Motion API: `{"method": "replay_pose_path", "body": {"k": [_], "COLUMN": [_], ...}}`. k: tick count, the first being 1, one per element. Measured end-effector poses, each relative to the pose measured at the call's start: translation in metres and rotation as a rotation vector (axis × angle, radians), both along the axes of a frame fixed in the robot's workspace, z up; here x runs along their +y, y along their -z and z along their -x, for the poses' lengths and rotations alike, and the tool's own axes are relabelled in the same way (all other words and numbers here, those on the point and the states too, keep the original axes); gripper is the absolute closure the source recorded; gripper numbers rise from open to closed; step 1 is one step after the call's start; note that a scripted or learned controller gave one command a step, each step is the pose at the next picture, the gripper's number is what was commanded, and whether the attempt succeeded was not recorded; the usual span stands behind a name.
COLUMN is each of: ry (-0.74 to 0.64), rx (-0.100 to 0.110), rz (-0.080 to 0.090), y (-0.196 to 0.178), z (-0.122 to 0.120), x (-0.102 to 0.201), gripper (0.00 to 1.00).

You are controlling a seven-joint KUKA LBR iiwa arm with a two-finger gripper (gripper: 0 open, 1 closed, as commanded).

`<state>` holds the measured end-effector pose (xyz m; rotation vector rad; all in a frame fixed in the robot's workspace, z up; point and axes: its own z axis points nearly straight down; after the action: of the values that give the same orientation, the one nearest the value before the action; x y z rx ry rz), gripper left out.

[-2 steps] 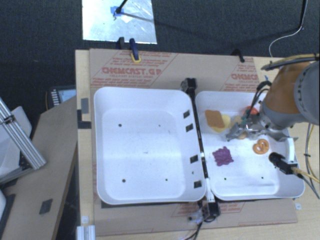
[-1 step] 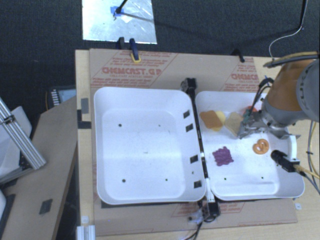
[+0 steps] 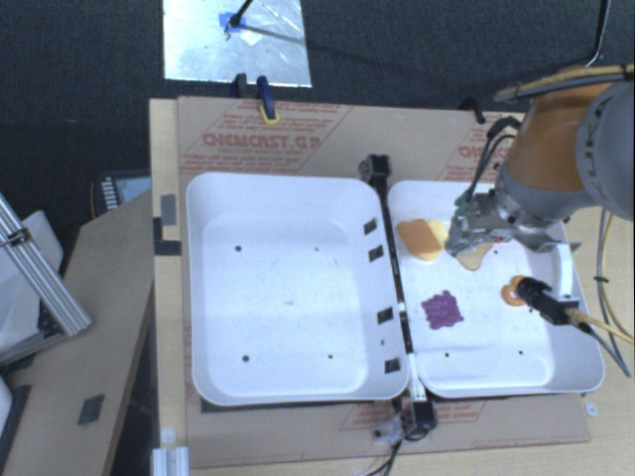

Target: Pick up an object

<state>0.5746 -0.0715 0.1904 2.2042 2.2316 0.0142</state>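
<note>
My gripper (image 3: pixel 464 242) hangs low over the back half of the right bin (image 3: pixel 496 370), reaching in from the right. Directly beneath its tip lies a pale yellow piece (image 3: pixel 474 259), partly hidden by the gripper. An orange-yellow block (image 3: pixel 421 238) rests just to the left of the gripper, near the divider between the bins. A purple bunch-shaped object (image 3: pixel 443 309) lies in the middle of the right bin. A small orange ring-like object (image 3: pixel 513 293) sits to the right of it. I cannot tell whether the gripper touches the pale piece.
The left bin (image 3: pixel 213 296) stands beside the right one, joined by a black clip strip (image 3: pixel 389 266). Both rest on a cardboard sheet (image 3: pixel 288 132). A silver plate (image 3: pixel 236 28) lies beyond the bench at the back.
</note>
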Motion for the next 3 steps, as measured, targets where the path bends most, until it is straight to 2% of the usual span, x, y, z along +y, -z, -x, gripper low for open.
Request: {"method": "replay_pose_path", "body": {"k": [1, 2, 3], "ry": [0.0, 0.001, 0.002], "rx": [0.008, -0.005, 0.006], "rz": [0.0, -0.002, 0.0], "y": [-0.005, -0.135, -0.147], "z": [-0.006, 0.025, 0.038], "x": [0.073, 0.118, 0.169], "gripper": [1.0, 1.0, 1.0]}}
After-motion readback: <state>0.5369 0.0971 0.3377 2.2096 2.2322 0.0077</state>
